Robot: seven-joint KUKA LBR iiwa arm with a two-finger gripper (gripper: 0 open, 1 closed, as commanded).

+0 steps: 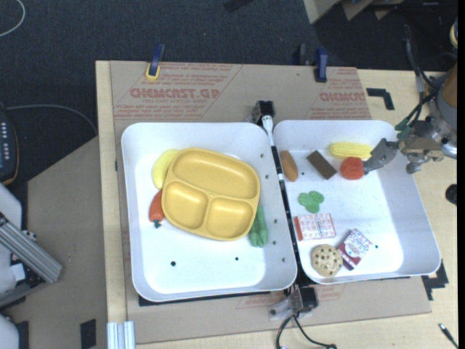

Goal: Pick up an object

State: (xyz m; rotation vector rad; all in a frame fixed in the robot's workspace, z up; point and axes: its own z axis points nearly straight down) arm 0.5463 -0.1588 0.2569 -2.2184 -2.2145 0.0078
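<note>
Two white bins are seen side by side on the surface (109, 195); the left bin (145, 253) is occupied by a yellow divided tray (211, 193), with a yellow piece (161, 167) and an orange-red piece (156, 208) tucked at its left edge and a green piece (259, 228) at its right. In the right bin (407, 224), a corn cob (351, 150), a red tomato (352, 168), a brown block (320, 163) and a hot dog (289, 166) are ranged along the far edge; a green leaf (312, 201), a printed card (314, 227), a cookie (326, 259) and a red-and-white packet (356, 244) are found nearer the front edge. The pincer (379, 155) is placed just beside the tomato and the corn cob; how far it is open cannot be told, and nothing is seen held.
</note>
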